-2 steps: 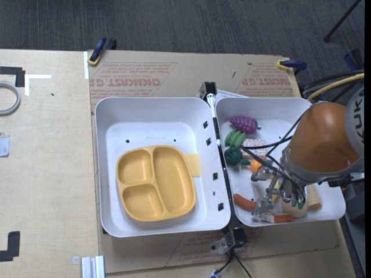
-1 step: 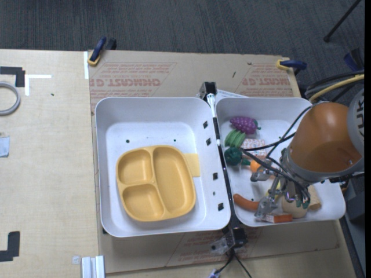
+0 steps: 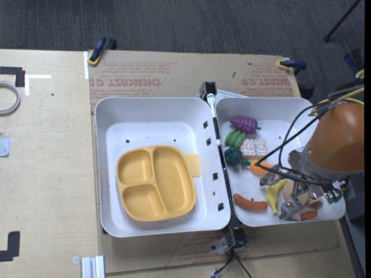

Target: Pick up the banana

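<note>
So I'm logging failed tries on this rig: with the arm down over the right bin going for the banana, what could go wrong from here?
Likely risks:
1. The banana lies packed among other toys, with a sausage right beside it, so the gripper may catch the wrong item.
2. The banana is partly hidden under the gripper, so the grasp may land off-centre and slip.
3. Black cables drape over the right bin and could snag.

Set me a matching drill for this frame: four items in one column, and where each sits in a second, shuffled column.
Items:
1. yellow divided plate
2. purple grapes
3. banana
4. sausage

Places:
A. far end of the right bin
B. left bin
C. right bin, beside the pincer
D. right bin, near its front left corner

Pairs: 1-B, 2-A, 3-C, 4-D
</note>
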Robot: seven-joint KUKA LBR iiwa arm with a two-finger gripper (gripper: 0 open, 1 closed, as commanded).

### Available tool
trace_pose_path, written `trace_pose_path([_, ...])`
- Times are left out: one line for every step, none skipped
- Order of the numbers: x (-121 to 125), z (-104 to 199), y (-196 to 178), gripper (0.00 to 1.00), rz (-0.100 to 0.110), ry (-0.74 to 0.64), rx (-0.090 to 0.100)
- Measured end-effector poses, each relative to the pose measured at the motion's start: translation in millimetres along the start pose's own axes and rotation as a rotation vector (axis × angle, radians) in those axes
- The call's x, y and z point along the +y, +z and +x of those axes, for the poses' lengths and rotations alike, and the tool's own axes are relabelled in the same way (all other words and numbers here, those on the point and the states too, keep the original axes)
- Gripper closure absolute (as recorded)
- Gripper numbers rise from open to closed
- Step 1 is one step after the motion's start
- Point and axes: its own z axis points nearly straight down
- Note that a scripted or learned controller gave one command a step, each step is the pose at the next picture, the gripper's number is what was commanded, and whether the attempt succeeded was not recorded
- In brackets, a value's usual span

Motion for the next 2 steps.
trace_pose_path([30.9,-19.2,0.1,0.0,-0.001,-0.174,0.0])
trace_pose_path([35.5,-26.0,0.2,0.0,-0.001,-0.423,0.0])
